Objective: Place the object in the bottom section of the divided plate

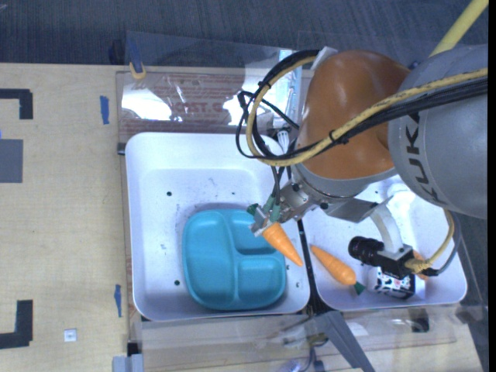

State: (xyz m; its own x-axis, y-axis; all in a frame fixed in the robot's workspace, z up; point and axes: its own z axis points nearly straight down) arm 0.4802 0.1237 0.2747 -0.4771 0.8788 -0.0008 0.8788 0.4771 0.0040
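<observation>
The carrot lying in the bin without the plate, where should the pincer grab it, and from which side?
Probably grip the carrot across its thick middle, coming down from above. It lies flat and slanted on the bin floor, so turn the pincer crosswise to its length; the tip tapers too thin.

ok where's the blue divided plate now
In the camera view the blue divided plate lies in the left white bin, toward its lower right, with an orange carrot and the gripper at its right rim.
</observation>
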